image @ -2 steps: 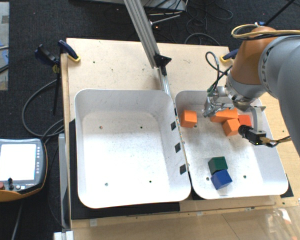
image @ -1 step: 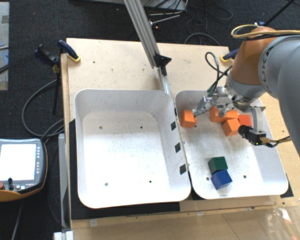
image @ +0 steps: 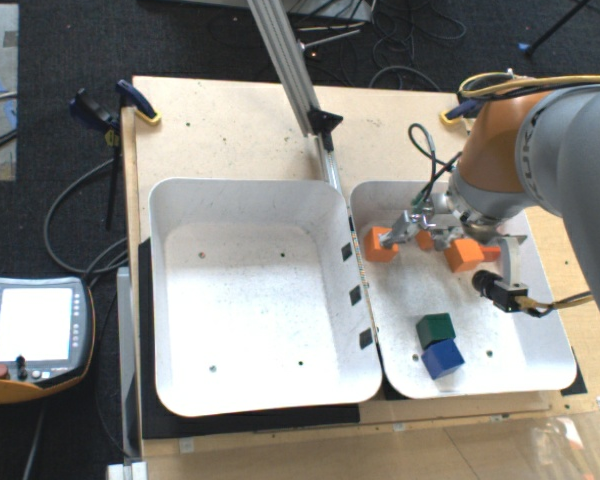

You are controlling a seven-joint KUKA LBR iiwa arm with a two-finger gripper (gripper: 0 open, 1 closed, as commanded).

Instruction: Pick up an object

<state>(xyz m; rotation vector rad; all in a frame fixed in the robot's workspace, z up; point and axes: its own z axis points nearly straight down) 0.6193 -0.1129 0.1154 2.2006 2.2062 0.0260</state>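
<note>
Blue cube (image: pixel 442 357) touches green cube (image: pixel 435 328), near side of right bin (image: pixel 540 353). Hand (image: pixel 427 225) sits farther back between two orange blocks (image: pixel 382 244); can't tell its opening.

Four small blocks in the right bin (image: pixel 540 363). Two orange: one (image: pixel 382 245) near the bin's left wall, another (image: pixel 466 255) right of it, close under the wrist. Green block (image: pixel 436 327) lower down, touching the blue block (image: pixel 442 357) just below it, both slightly turned.
</note>
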